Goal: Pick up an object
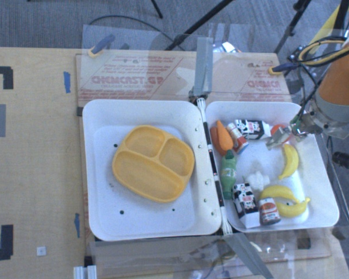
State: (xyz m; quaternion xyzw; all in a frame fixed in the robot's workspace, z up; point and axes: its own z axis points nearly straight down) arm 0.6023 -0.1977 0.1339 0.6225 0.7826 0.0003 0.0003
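Grey carpet and black stand legs lie beyond a pale wooden bench (35, 173) that carries two shallow white bins, each a smooth rounded-corner plastic tray. Taking the yellow divided plate (153, 163) as the landmark: it lies in the left bin (99, 127), a matte three-compartment dish with soft rounded edges. To its right, across the shared rim, sits the right bin (323, 208) with a jumble of small things. Nearest the plate stand an orange carrot-shaped toy (222, 136) and, below it, a green bottle (228, 170). Further right lie a black-and-white carton (249, 128), a second such carton (245, 198), a small white lumpy piece (257, 180), a dark jar with a red label (270, 211), a slim curved banana (289, 160) and a fatter yellow duck-like toy (286, 199).

The gripper (286, 133) hangs far right of the plate, over the right bin's upper part, just above the slim banana. Whether its metal tips are apart or together, I cannot tell; nothing visibly sits between them.
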